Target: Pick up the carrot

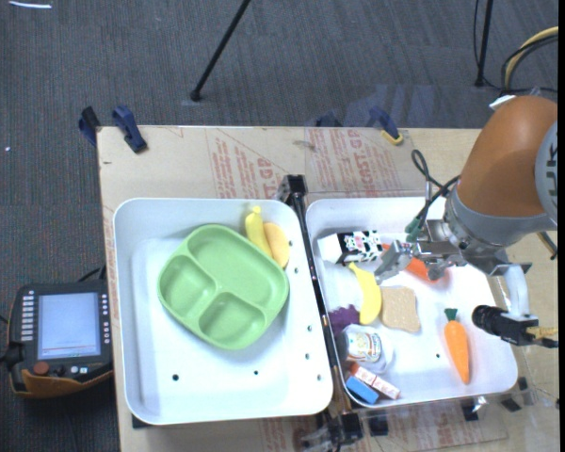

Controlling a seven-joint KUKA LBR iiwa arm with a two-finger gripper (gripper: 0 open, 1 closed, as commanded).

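Note:
The carrot [457, 345], orange with a green top, lies in the right bin [490, 375] near its right wall, pointing toward the front. My gripper [414, 264] hangs over the back middle of that bin, up and to the left of the carrot and well apart from it. Its fingers [392, 262] stand spread open. A small red-orange thing [417, 270] lies just under them; whether they touch it I cannot tell.
The right bin also holds a banana [365, 290], a bread slice [400, 309], a black-and-white carton [361, 245], a round cup [363, 345] and a blue-and-red pack [369, 384]. The left bin [141, 365] holds a green divided plate [223, 285] and yellow food [266, 236].

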